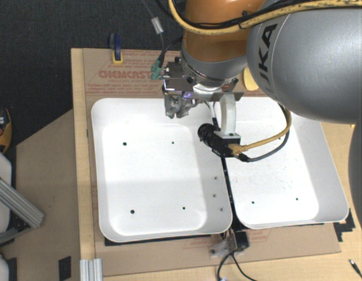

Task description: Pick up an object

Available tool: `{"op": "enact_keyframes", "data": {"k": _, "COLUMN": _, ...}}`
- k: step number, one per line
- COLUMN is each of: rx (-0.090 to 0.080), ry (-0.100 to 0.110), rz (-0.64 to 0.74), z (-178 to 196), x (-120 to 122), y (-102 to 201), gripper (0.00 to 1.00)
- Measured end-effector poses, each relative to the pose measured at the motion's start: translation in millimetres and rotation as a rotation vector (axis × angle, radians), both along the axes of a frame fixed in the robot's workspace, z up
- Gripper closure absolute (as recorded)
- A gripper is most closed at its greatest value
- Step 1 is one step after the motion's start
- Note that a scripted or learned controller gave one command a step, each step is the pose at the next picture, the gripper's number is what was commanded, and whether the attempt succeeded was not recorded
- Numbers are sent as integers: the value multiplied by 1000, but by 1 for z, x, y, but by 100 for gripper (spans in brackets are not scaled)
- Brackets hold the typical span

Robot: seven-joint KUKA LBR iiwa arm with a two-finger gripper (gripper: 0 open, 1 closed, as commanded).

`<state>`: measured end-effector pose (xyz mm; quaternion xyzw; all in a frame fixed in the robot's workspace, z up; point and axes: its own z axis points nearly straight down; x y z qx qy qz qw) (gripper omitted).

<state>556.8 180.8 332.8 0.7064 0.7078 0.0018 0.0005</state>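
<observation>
Claw hangs over far edge of left bin; finger state: cannot tell. No object to pick discernible in either bin. Step: search/approach. Next: locate target before descending.

Grey arm with orange band reaches in from the right, end effector hanging over the far edge of the left white bin. Right white bin just beside it. Both sit on a brown board on the counter. Blue clamp at board's far edge.
</observation>
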Motion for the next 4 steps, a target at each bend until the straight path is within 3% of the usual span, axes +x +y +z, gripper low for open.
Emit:
{"op": "enact_keyframes", "data": {"k": 1, "rx": -2, "ry": 10, "rz": 2, "z": -74, "x": 5, "y": 46, "gripper": 100}}
{"op": "enact_keyframes", "data": {"k": 4, "rx": 0, "ry": 3, "rz": 0, "z": -1, "x": -77, "y": 44, "gripper": 100}}
